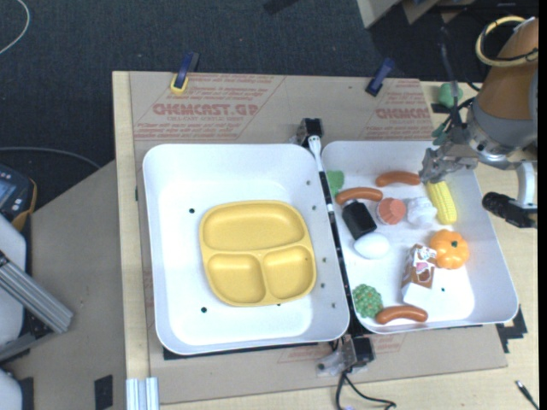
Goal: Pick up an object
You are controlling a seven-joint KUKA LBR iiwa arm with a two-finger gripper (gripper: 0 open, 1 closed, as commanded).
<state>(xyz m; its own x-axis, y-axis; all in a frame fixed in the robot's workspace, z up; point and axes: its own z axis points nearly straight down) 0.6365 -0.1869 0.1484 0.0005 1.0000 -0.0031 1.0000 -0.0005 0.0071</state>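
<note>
My gripper (434, 169) hangs over the back of the right bin (491, 254), just above the top end of a yellow corn cob (442, 202) and beside a hot dog (398, 178). Nothing shows between its fingers. Further items in that bin: a second hot dog (359, 195), a black block (359, 219), a pink round piece (392, 211), a white crumpled item (421, 211), a white egg (372, 246), an orange pumpkin (449, 249), a small carton (420, 267), green broccoli (367, 299) and a third hot dog (402, 315).
The left bin (171, 229) holds a yellow divided plate (256, 252). A green piece (334, 179) lies at the right bin's back left. Black clamps (312, 131) sit where the bins meet. The arm's orange band (508, 75) rises at the right.
</note>
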